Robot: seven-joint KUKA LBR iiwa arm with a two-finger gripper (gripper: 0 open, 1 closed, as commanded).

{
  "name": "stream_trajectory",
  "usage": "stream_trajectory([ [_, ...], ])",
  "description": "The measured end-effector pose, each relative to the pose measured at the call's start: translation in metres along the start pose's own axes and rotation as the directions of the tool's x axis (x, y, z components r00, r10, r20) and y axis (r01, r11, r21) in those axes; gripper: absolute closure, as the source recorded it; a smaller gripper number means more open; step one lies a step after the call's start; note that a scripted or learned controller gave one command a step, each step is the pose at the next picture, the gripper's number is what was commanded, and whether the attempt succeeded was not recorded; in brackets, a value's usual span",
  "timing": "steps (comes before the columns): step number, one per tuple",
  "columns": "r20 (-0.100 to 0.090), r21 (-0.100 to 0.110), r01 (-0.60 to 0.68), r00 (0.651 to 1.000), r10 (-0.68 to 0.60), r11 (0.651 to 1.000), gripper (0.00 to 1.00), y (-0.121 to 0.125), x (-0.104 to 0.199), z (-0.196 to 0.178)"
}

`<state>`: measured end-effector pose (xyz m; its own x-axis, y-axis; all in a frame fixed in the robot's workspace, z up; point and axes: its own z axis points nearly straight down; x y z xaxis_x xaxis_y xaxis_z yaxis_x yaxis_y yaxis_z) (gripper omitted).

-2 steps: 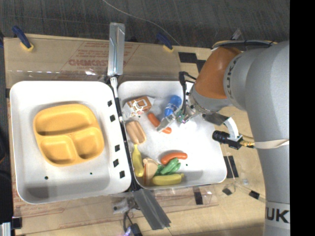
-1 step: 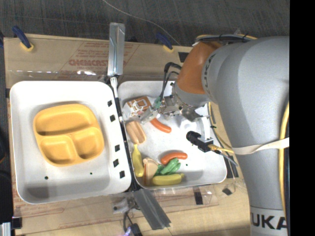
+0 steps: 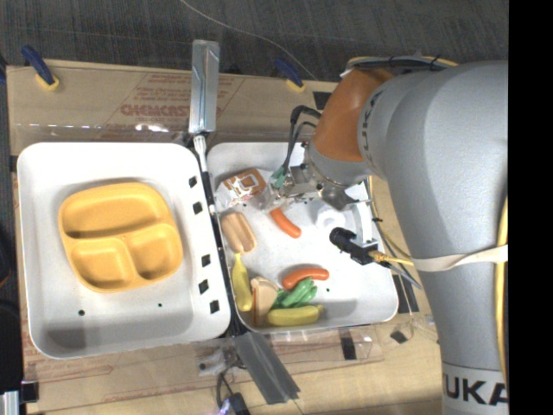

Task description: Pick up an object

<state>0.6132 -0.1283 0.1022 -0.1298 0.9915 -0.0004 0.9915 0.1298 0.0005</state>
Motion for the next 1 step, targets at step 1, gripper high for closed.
stream_trajectory([
  [1, -0.001, -0.004, 0.048, 0.999, -0.048, 0.999, 1.0, 0.0555, 0.076, -0.0928],
])
